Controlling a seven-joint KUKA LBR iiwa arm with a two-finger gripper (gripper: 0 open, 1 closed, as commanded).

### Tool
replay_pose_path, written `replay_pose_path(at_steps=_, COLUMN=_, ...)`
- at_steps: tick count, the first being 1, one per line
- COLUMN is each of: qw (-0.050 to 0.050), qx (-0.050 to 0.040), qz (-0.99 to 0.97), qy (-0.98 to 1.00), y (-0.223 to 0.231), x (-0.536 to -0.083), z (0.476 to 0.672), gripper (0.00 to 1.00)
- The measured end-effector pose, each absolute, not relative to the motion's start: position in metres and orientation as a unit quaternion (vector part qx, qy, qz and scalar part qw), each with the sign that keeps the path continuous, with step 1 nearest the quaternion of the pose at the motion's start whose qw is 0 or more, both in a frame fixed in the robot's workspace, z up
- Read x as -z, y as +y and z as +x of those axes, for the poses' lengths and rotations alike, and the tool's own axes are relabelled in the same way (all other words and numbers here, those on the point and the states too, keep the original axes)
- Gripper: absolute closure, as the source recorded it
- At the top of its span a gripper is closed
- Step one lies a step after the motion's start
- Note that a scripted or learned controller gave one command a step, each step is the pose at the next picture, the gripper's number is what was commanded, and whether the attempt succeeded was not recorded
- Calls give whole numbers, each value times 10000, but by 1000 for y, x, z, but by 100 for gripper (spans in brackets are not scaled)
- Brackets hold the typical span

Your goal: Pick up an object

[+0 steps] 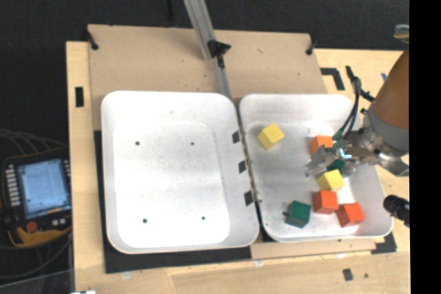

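Nearest the camera, along the front wall of the right-hand shallow white bin (313, 236), lie three small cubes: a dark green block (298, 213) towards the bin's middle, an orange-red block (325, 201) beside it, and a second orange-red block (351, 214) nearer the right corner. Just behind the first orange-red one sits a small yellow cube (332, 180), and this is the piece the next move most likely turns on.

The grey arm's gripper (329, 160) hangs over the right part of that bin, its metal tip low among the blocks. The yellow cube lies just beside it on the near side, towards the front wall. An orange cube (320, 144) sits just beside it on the far side, and a dark green piece shows partly under the tool (too hidden to tell its shape). So the gripper stands between orange and yellow, with neither clearly inside it. Whether the fingers are open or closed cannot be told from this slant; nothing is visibly held.

A larger yellow cube (271, 135) lies well apart, towards the left wall of the same bin, with free room all round it. The left-hand white bin (117, 169) on the surface plays no part.
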State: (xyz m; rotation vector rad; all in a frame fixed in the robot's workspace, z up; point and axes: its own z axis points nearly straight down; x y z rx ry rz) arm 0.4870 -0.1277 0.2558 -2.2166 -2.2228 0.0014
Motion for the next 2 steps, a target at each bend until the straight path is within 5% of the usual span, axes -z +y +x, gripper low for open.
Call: replay_pose_path(at_steps=2, qw=9, qx=-16, qz=-7075, qy=-7067, y=-132, x=-215, z=489, gripper=0)
